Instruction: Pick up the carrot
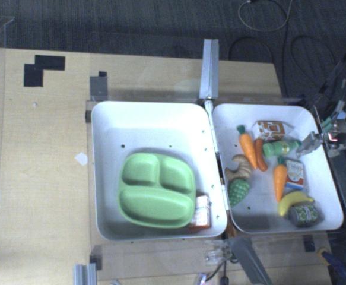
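Observation:
Two orange carrots lie in the right bin (262, 218). One carrot (248, 149) with a green top sits near the bin's middle left, tilted, with a slimmer orange piece (260, 154) against its right side. The other carrot (279, 183) lies lower down, upright in the view, beside a small carton (295, 174). My gripper (316, 140) hangs at the right bin's right rim, above and apart from both carrots, level with a green bottle (281, 148). Most of the arm is cut off by the view's right side.
The right bin also holds a snack box (270, 128), a banana (294, 201), a dark can (304, 215), a green knobbly fruit (239, 191) and a beige toy (240, 167). In the left bin (104, 159) lie a green divided plate (158, 189) and a small packet (202, 213).

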Controlling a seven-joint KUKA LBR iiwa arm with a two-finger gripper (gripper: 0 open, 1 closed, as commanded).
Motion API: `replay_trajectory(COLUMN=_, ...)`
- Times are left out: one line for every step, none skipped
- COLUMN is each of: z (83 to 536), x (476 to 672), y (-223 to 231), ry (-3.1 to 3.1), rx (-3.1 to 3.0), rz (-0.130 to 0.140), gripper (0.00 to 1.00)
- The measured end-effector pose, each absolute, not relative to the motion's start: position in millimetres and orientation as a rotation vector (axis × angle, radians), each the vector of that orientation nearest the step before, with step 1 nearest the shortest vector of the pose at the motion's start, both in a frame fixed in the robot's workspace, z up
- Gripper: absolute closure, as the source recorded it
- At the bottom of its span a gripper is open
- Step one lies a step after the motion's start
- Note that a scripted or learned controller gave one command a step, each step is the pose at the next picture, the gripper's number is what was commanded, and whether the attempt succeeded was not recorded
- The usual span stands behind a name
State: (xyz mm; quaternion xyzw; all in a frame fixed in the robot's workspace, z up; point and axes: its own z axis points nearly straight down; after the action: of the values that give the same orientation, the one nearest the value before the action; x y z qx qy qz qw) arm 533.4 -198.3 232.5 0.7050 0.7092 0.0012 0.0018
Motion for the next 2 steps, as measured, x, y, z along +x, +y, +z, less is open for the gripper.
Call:
replay_trajectory(z=102, x=539.9, y=-145, ry=2.237, rx=2.200, rz=0.005, gripper=0.00)
replay_trajectory(z=113, x=541.7, y=-145, ry=2.235, rx=2.198, rz=0.010, gripper=1.00)
